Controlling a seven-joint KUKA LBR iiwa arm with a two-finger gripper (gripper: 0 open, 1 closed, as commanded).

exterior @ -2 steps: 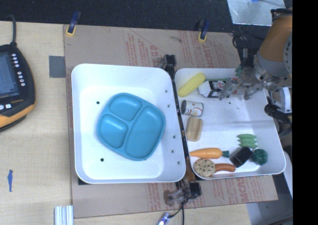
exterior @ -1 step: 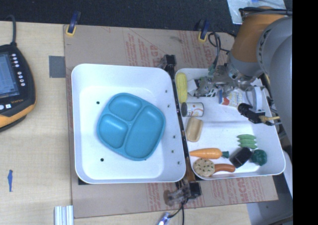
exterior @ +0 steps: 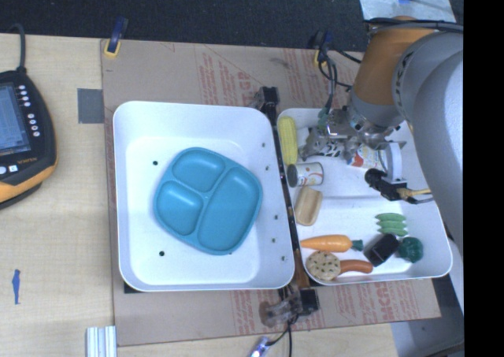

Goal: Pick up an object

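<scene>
Grey and bulky, the arm [exterior: 429, 103] reaches in from the right and bends down over the far end of the right bin [exterior: 429, 273], its gripper [exterior: 340, 133] just beside the corn cob [exterior: 288, 139]; how the gripper is set cannot be told. Carrot [exterior: 327, 243], cookie [exterior: 323, 266] and bread roll [exterior: 308, 206] lie nearer. Crowding is the likely trouble: it could nudge the corn against the wall rather than catch it.

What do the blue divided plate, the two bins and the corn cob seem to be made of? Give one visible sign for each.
Blue divided plate: probably moulded plastic, matte, in one even colour with soft rounded ridges.
Left bin and right bin: likely smooth white plastic with rounded corners.
Corn cob: likely toy plastic, uniform yellow; too small to be sure.
</scene>
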